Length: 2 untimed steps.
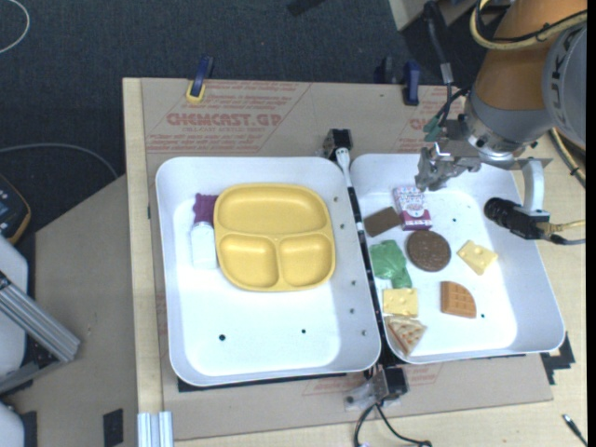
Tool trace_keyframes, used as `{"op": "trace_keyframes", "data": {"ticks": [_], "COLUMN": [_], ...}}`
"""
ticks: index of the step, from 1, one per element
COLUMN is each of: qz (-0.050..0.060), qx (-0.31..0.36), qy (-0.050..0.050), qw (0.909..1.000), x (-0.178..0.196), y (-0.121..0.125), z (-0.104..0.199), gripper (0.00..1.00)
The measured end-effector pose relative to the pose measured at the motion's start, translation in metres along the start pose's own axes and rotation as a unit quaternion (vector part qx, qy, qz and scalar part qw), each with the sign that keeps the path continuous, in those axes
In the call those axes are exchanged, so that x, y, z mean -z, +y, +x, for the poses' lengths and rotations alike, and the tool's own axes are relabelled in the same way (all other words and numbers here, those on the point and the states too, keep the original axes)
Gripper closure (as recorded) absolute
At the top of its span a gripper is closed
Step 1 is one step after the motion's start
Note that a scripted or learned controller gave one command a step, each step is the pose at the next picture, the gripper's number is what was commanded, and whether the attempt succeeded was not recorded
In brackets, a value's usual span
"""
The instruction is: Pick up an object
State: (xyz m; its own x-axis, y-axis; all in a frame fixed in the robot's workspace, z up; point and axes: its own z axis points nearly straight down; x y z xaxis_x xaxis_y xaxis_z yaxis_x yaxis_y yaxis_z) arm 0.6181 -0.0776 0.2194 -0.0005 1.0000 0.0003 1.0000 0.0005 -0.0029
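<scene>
1. The gripper (430, 173) hangs low in the right bin (521, 333), just above a small pink-and-white packet (412, 206) (whether its fingers are apart or together I cannot tell).
2. Seems the approach step; next it needs a straight drop and a clean close on the packet.

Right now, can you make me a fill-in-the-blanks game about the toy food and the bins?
1. The yellow divided plate lies in the ____ bin.
2. The gripper hovers over the pink-and-white ____.
3. The round brown cookie lies just right of the ____ leafy toy.
4. The waffle piece lies in the ____ bin.

Missing words: left; packet; green; right
</scene>
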Motion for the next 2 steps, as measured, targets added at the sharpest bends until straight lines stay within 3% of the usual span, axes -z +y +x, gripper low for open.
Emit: {"op": "trace_keyframes", "data": {"ticks": [1,2], "qz": [-0.003,0.0], "qx": [0.001,-0.001], "qy": [-0.001,0.0], "qw": [1.0,1.0], "x": [0.003,0.001], "y": [0.014,0.0], "z": [-0.005,0.0], "gripper": [1.0,1.0]}}
